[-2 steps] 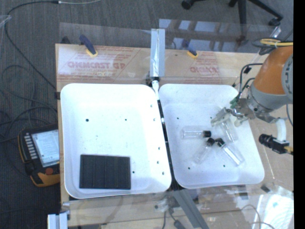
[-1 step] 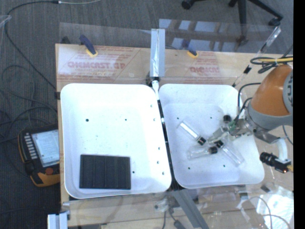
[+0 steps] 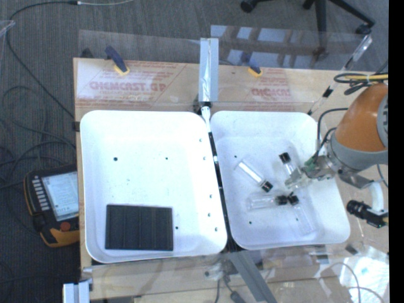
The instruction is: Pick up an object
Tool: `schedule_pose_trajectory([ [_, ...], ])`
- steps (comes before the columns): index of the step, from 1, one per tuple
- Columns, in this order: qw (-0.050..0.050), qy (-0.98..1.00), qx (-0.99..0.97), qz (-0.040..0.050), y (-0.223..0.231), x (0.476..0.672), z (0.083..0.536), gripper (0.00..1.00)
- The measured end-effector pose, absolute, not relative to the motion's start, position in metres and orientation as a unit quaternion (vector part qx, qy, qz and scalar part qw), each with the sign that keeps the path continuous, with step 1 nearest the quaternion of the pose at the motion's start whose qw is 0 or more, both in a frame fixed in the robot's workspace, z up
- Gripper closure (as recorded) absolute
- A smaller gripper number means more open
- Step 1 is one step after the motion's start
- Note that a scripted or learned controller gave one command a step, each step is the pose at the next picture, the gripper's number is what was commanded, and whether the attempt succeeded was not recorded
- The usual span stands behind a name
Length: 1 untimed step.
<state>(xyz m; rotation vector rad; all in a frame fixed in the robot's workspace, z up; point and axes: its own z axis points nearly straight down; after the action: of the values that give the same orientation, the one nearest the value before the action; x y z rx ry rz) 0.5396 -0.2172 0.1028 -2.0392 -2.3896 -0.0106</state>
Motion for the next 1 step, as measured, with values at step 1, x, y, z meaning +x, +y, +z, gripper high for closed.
schedule_pose_trajectory([
  [1,0.001,-0.761,-0.649,-0.0035,-0.2159,0.5397,0.1027,0.00],
])
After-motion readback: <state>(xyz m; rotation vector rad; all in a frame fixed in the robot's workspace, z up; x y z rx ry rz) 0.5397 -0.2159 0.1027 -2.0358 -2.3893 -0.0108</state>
